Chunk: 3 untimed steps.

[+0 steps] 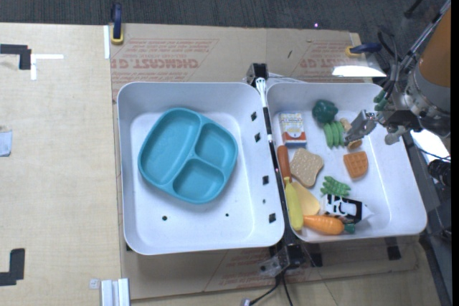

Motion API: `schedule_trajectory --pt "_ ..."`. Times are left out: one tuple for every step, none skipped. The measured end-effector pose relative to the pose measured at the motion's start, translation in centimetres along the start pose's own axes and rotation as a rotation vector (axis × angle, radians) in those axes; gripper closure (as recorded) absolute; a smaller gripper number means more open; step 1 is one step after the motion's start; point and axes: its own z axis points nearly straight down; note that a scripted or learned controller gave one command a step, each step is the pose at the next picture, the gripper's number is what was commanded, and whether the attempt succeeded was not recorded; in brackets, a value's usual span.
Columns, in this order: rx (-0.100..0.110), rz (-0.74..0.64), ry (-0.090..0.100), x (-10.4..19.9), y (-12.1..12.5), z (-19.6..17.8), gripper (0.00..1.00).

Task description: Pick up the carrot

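The carrot (324, 224), orange with a small green top, lies along the front wall of the right bin (401, 190). It rests beside a banana (294, 206) and a black-and-white item (346, 208). My gripper (358, 130) hangs over the back right part of that bin, well behind the carrot. It is just right of some green pea pods (333, 133) and above an orange waffle piece (356, 165). The carrot is not in its grasp.
The right bin also holds a broccoli (324, 110), a small carton (292, 127), a bread slice (306, 165), a sausage (284, 160), a yellow wedge (310, 204) and a leafy green (334, 186). A teal divided plate (188, 155) lies in the left bin (143, 226).
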Motion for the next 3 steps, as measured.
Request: schedule_trajectory --pt "0.000 -0.286 0.001 2.8 -2.7 9.0 0.00" --pt "-0.002 -0.463 0.001 6.7 -3.4 8.9 0.00" --pt "-0.003 -0.546 0.000 11.8 -3.3 8.9 0.00"
